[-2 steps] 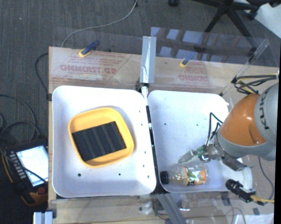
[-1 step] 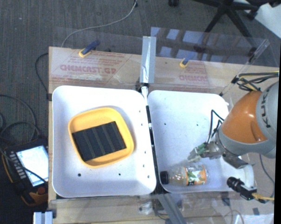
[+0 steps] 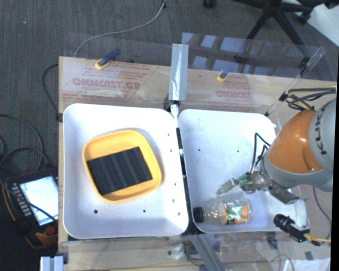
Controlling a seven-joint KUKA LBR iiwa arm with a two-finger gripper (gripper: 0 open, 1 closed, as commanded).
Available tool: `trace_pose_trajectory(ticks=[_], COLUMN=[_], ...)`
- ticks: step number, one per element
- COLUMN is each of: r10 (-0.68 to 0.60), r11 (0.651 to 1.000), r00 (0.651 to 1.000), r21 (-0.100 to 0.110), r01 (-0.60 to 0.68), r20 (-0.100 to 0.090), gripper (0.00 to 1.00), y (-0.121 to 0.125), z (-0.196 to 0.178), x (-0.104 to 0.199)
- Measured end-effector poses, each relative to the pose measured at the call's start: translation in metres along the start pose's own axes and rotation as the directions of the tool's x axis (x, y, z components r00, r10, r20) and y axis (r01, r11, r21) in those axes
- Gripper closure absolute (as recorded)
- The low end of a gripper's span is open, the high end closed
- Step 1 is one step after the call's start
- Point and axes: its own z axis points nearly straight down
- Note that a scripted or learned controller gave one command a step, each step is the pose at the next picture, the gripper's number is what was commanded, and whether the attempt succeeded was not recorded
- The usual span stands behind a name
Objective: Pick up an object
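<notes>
At the near edge of the right bin (image 3: 214, 128), a clear plastic bottle (image 3: 225, 213) lies on its side against the front wall, its black cap pointing toward the divider between the 2 bins and an orange-and-green label wrapped around its middle. Just behind it, the gripper (image 3: 234, 185) hangs low over the bin floor, slightly above and beyond the bottle, apart from it; its fingers are small and partly blurred here, so I cannot tell whether they stand wide or narrow, and nothing is visible between them. The arm (image 3: 303, 155) comes in from the right, its orange band bulking over the bin's right rim, with dark cables looping past it.

In the left bin (image 3: 74, 122), a yellow tray (image 3: 96, 143) sits tilted near the middle, holding a black ribbed slab (image 3: 120, 170) that fills most of its inside.

Farther back, the wooden bench (image 3: 65, 77) carries 2 yellow-and-blue clamps, 1 (image 3: 106, 57) on the left and 1 (image 3: 222, 76) nearer the centre, either side of an upright grey post (image 3: 178, 71)
</notes>
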Motion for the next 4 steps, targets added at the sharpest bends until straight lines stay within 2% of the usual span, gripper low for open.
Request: trace_pose_trajectory(ticks=[1,2,3,4], r10=[0.151,0.027,0.026,0.026], r11=[0.988,1.000,1.000,1.000], r00=[0.989,1.000,1.000,1.000], r21=[0.017,0.008,0.001,0.001], r01=[-0.151,-0.027,-0.026,-0.026], r20=[-0.002,0.001,0.002,0.002], gripper=[0.00,0.00,1.00,0.00], y=[-0.006,-0.004,-0.001,-0.001], z=[-0.011,0.010,-0.001,-0.001], x=[-0.008,-0.004,-0.004,-0.004])
